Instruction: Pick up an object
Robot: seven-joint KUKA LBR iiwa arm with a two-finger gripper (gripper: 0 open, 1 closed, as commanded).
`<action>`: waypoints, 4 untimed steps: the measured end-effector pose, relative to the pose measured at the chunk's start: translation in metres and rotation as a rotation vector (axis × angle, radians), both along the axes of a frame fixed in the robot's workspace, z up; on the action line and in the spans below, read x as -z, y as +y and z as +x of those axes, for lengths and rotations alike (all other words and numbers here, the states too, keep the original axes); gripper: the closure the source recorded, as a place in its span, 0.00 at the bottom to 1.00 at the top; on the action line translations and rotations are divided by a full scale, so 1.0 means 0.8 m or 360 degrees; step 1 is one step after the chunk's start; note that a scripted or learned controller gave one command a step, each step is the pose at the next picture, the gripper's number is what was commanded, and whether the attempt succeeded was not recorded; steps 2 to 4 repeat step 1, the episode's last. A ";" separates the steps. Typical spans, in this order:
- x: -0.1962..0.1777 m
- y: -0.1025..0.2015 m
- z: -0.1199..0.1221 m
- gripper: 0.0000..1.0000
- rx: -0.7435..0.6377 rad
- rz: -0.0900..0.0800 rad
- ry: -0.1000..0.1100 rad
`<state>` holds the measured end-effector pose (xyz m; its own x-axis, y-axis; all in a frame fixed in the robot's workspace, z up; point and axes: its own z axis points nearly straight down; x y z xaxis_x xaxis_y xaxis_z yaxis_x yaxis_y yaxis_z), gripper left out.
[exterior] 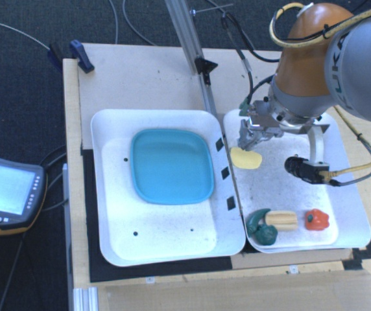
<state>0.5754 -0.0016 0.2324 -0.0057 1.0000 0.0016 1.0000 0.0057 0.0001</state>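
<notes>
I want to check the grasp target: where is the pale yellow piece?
The pale yellow piece lies in the right bin, near its left wall, right below the tool.

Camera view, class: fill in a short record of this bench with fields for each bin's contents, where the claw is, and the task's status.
left bin: holds a blue plate
right bin: yellow piece near its left wall; green piece, tan block and red piece along its near edge
claw: low over the right bin, just above the yellow piece
claw contact: cannot tell whether it touches the yellow piece
arm: reaches in from the right
task status: nothing visibly lifted yet
</notes>
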 end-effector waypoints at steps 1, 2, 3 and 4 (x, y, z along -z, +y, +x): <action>-0.013 0.067 0.010 1.00 0.0001 0.0000 -0.0002; -0.013 0.067 0.010 1.00 0.0001 0.0000 -0.0002; -0.013 0.067 0.010 1.00 0.0001 0.0000 -0.0002; -0.013 0.067 0.010 1.00 0.0001 0.0000 -0.0002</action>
